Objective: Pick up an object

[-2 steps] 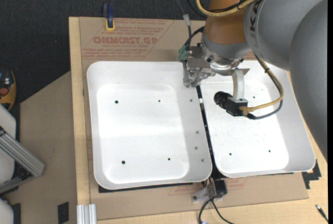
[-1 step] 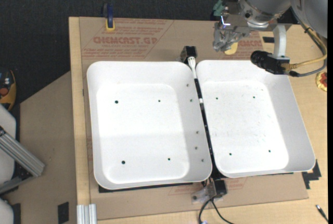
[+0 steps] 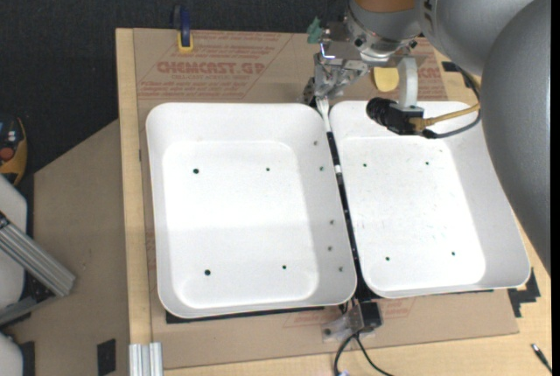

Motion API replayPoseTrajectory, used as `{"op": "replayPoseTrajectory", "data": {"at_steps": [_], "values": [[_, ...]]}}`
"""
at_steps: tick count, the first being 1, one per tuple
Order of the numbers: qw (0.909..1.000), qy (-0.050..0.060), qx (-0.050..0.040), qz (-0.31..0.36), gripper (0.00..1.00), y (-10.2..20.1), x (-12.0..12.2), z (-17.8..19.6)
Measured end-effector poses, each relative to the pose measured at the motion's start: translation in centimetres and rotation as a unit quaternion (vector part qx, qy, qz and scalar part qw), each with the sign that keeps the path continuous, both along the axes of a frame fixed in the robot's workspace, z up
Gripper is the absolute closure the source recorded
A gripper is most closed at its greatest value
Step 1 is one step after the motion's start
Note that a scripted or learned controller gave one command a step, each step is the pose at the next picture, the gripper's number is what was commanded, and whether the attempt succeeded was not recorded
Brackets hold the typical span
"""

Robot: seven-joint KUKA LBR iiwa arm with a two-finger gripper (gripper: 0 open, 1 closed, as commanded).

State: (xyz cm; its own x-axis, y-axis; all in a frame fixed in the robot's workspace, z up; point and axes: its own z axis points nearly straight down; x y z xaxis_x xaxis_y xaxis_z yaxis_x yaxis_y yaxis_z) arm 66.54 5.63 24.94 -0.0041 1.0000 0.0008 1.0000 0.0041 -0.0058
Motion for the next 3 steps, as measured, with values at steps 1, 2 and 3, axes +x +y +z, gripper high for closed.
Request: {"op": "replayPoseTrajectory", "data": {"at_steps": [1, 2, 3], "values": [[1.0000, -0.007, -0.0011, -0.003, 1.00, -3.3, 0.2, 5.9], [0.9999, -0.006, -0.0041, -0.007, 1.00, -14.3, 0.1, 8.7], [1.0000, 0.001, 0.0017, 0.002, 1.00, -4.9, 0.0, 1.1]]}}
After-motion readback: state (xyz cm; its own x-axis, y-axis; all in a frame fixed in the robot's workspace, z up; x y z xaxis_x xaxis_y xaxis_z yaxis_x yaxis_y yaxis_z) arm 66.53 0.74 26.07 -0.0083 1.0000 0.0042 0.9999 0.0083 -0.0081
